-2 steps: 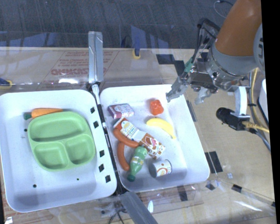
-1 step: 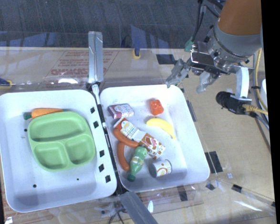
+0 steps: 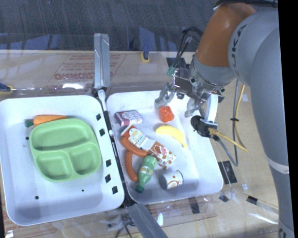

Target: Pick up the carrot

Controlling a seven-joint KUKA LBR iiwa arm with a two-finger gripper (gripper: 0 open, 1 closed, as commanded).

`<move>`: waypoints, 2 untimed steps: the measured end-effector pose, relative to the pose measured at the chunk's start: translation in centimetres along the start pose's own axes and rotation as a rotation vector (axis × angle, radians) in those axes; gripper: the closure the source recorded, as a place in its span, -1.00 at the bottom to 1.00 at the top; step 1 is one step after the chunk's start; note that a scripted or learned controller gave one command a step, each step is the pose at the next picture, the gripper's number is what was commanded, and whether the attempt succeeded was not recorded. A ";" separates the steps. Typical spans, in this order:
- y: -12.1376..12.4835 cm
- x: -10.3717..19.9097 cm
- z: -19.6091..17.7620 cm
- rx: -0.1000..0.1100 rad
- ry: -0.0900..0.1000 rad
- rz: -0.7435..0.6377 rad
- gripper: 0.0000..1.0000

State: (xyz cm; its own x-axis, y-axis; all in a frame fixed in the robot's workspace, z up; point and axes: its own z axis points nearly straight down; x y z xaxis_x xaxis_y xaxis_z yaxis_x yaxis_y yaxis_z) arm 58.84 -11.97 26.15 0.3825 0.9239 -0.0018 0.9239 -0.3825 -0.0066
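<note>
Gripper (image 3: 177, 101) is over the back of the right bin (image 3: 207, 183), fingers spread, nothing between them. A small red item (image 3: 166, 113) sits just below the fingertips, with a banana (image 3: 171, 134) beyond it. The carrot (image 3: 49, 119) is far off to the gripper's left in the left bin (image 3: 17, 201), touching the back edge of the green tray (image 3: 64, 149).

You see an orange carrot (image 3: 49, 118), a green divided plate (image 3: 65, 150), a yellow banana (image 3: 172, 134), a green bottle (image 3: 144, 172) and white bins (image 3: 23, 211).
</note>
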 end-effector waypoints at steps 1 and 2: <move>-0.1 -3.9 2.5 0.000 0.000 0.057 -1.00; 1.0 -2.2 4.1 0.000 0.002 -0.045 -1.00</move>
State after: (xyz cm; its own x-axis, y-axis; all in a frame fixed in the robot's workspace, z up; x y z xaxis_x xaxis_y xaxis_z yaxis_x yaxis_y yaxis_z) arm 58.92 -14.37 22.02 0.3410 0.9401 0.0003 0.9400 -0.3410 -0.0070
